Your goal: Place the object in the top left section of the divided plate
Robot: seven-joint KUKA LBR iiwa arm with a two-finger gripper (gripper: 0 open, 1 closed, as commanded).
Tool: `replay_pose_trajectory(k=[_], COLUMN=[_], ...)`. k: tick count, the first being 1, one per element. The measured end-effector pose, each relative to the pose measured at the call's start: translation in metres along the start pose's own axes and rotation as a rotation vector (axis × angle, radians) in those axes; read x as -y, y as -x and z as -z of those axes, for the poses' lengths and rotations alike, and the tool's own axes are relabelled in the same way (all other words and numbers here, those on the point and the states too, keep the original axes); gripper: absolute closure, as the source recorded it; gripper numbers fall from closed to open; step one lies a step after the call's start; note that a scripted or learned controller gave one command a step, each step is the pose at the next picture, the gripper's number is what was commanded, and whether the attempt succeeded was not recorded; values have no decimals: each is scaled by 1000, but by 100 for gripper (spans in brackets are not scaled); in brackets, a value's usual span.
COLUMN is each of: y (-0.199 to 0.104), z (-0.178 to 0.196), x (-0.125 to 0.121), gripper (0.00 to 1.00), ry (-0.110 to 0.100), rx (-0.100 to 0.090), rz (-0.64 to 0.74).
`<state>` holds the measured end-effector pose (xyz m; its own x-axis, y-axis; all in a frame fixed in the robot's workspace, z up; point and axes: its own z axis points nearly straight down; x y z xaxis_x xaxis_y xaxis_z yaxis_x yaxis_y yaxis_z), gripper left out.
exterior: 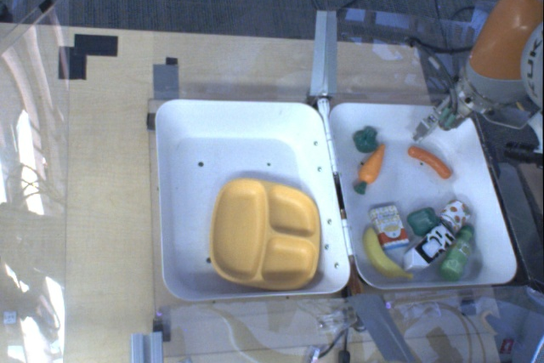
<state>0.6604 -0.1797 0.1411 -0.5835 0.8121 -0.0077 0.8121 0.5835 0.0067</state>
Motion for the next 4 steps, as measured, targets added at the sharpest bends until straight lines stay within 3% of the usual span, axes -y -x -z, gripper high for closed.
replay_pose_trajectory(k=[1, 2, 3, 4], y=[-48, -47, -6, -45], z=[-50, -38, -14, -50], x=[114, 111, 52, 107], gripper=[100, 100, 100, 100], ry=[0, 6, -1, 2], rx=[2, 8, -1, 4], rz=[-142, -140, -307, 213])
